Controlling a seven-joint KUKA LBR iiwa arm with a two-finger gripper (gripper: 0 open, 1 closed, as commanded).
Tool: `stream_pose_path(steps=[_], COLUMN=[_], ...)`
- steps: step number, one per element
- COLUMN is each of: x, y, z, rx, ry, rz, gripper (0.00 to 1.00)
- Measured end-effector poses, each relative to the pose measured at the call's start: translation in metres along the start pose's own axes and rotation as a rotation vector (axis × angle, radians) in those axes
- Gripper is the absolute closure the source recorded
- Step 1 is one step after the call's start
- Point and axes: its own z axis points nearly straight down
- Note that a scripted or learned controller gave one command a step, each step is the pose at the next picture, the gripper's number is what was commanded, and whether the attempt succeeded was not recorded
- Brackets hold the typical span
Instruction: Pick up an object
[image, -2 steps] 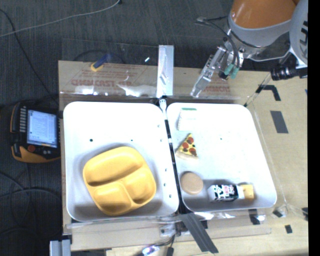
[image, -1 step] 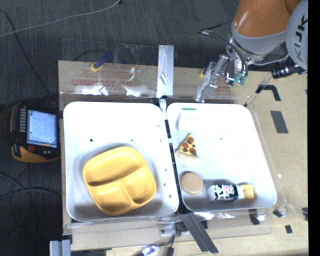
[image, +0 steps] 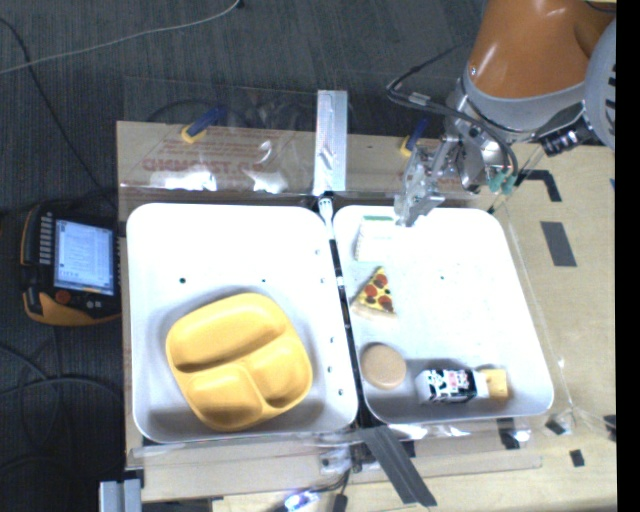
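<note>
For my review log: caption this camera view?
Claw above right bin's far edge; pizza slice, cookie, bottle inside.

Arm reaching from right, end effector pointing down.

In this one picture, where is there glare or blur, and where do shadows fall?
Camera view: glare washes out the clear plastic sheet behind the bins; the yellow tray casts a soft shadow on the left bin; the gripper looks slightly blurred, while the pizza slice stays fairly sharp.
</note>
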Motion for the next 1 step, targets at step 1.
stream_pose_path(steps=[1], x=[0.0373], y=[0.0155], z=[-0.0031], rx=[-0.001], ry=[0.0], rz=[-0.286], gripper=[1.0])
